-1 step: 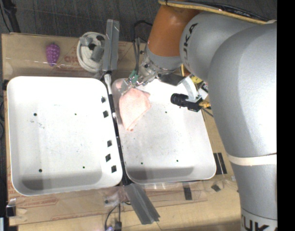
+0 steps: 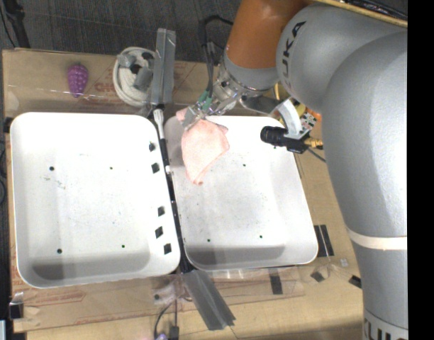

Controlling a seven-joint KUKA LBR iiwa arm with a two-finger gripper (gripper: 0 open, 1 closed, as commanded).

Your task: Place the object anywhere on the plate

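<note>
The arm point(image 2: 345, 119) is seen entering from the right, its grey bulk covering the right side of the bench, orange band above the wrist. All positions below are given relative to the right bin point(image 2: 274, 211).

Left bin point(image 2: 82, 197): directly left of the right bin, sharing the central divider.

Coil of white cable point(image 2: 134, 75): beyond the right bin's far-left corner, on the bench. Small purple item point(image 2: 77, 78), possibly a toy grape bunch: further left of that again.

Object: a pale pink, limp, cloth-like piece point(image 2: 203, 147), hanging at the far-left corner of the right bin, over its floor. Whether its lower tip touches the floor cannot be told.

Gripper point(image 2: 206, 110): above that same far-left corner. The top edge of the pink piece appears pinched between the closed fingers, so the piece is judged to be held.

No plate could be identified with confidence in either bin.

Step in hand (judgement): carry phase, object lifted, placement not yet done.

Next move (judgement): the target is to be located, the piece carried over it and lowered until it rests flat, then released. Risk noted: a thin pinch on limp material may slip.
</note>
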